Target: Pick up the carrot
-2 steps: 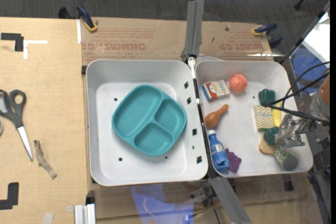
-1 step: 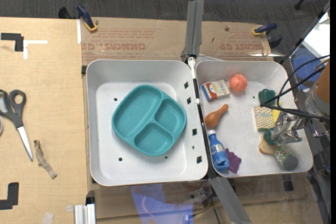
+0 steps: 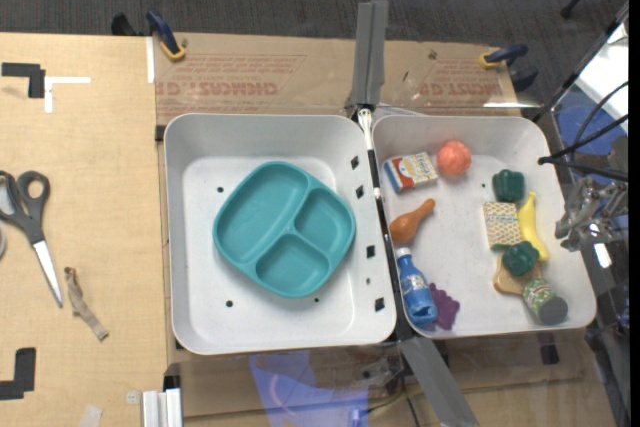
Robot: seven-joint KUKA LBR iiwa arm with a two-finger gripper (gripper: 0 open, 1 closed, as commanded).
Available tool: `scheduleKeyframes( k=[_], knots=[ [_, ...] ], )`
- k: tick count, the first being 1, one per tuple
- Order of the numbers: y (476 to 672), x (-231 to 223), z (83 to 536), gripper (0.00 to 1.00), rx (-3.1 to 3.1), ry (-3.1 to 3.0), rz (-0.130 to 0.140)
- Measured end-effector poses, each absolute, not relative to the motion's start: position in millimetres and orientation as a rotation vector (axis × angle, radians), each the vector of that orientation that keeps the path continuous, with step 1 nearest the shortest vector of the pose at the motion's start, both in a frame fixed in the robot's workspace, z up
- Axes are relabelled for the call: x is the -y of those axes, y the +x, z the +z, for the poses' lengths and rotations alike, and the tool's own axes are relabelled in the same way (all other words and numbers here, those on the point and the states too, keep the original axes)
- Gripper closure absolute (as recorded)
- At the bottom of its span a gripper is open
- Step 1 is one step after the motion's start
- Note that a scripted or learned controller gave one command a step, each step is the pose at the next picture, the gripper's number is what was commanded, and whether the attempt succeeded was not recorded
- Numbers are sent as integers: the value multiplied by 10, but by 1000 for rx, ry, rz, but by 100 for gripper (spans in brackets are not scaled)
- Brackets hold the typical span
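The carrot point(image 3: 411, 220) is a small orange piece lying in the right bin point(image 3: 470, 315), close to its left wall. Its thick end points down-left and its thin end up-right. A white and blue carton point(image 3: 411, 171) lies just above it, and a blue bottle point(image 3: 410, 279) just below it. Nothing covers the carrot or rests on it.
The left bin point(image 3: 190, 245) holds a teal divided plate point(image 3: 285, 229). The right bin also holds an orange-red ball point(image 3: 454, 158), purple grapes point(image 3: 443, 307), a green pepper point(image 3: 508, 184), a banana point(image 3: 529, 225), a sponge point(image 3: 500, 224) and a can point(image 3: 544, 301). Metal fittings and cables point(image 3: 583, 213) crowd its right rim.
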State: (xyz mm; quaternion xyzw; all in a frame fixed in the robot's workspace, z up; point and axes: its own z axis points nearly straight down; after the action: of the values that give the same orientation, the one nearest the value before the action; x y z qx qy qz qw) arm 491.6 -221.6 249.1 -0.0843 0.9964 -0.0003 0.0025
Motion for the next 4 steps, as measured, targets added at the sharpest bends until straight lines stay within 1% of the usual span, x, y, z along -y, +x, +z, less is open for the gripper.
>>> scheduleKeyframes(
  k=[1,2,3,4],
  knots=[
    [5547,2202,1601,100,-3097,-505,1],
    [5803,2160,1491,100,-3135,5,-1],
    [5446,2218,2666,100,-3121,316,-1],
    [4861,2218,1456,100,-3131,235,0]
  ],
)
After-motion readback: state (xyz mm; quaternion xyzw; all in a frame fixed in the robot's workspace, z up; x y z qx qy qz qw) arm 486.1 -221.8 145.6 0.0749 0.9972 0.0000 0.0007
